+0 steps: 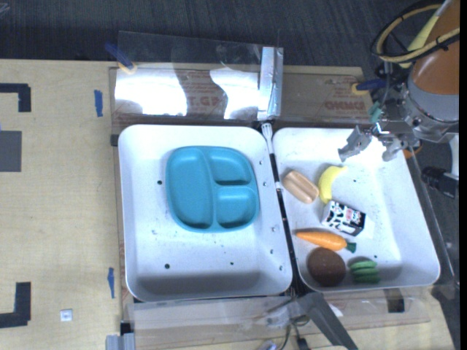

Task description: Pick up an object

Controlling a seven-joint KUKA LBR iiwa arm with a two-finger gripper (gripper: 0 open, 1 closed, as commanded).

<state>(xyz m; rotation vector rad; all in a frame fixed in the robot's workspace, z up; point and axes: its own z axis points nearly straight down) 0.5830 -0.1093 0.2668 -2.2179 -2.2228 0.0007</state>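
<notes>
Task not yet begun: the gripper (373, 144) hangs spread and empty above the right bin (416, 217), beyond the banana (330, 181); descent, grasp and lift remain.

Two white bins (139, 217) — one blue tray (213, 188), one bread roll (300, 186), banana (330, 181), carton (344, 218), carrot (321, 238), brown ball (325, 265), green piece (363, 270).

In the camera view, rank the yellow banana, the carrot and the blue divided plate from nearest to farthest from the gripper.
Measured from the gripper, at the right bin's top right:
1. Yellow banana, just below and left of it, upper right bin.
2. Carrot, lower in the right bin.
3. Blue divided plate, in the left bin.
</notes>
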